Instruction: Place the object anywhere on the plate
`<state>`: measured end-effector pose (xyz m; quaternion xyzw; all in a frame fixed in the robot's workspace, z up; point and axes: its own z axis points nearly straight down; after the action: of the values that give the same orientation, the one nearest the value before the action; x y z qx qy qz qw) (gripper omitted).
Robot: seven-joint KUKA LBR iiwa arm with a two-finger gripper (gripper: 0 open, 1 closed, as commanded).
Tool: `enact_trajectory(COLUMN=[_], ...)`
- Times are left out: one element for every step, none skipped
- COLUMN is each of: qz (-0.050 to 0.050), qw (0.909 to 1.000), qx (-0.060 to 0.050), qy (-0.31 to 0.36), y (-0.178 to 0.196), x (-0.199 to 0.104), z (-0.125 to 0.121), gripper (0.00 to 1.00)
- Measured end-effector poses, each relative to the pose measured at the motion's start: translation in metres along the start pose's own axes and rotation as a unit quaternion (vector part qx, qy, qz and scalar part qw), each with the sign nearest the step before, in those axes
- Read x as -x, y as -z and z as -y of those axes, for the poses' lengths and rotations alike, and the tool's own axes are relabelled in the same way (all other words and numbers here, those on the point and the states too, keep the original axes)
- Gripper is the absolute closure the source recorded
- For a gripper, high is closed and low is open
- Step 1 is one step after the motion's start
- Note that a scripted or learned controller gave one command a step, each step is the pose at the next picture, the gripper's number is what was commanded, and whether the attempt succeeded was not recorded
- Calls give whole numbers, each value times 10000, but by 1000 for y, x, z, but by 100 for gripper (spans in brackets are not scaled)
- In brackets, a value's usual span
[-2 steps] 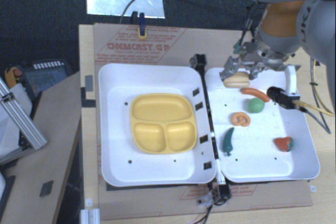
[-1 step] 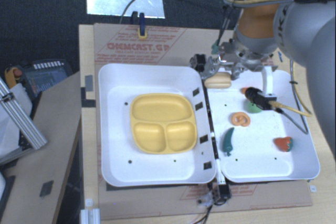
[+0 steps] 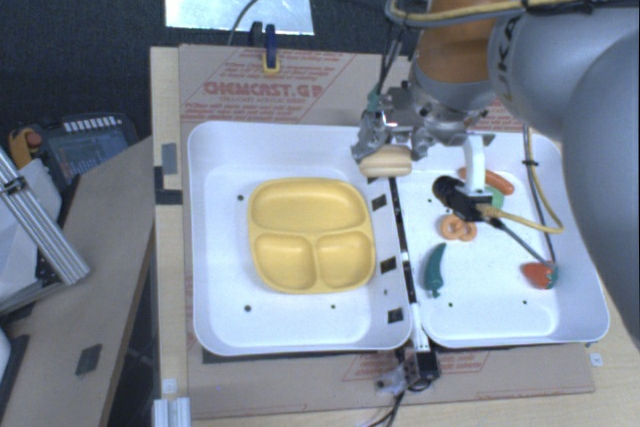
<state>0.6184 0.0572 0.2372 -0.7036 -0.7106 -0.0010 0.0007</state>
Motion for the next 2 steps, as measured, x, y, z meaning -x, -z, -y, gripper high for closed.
enact_trajectory(qz=[3, 2], qw=[10000, 10000], qx=[2, 2], qy=[-4, 1], y=[4, 5], x=[-46, -103], z=[8, 20], gripper=[100, 100])
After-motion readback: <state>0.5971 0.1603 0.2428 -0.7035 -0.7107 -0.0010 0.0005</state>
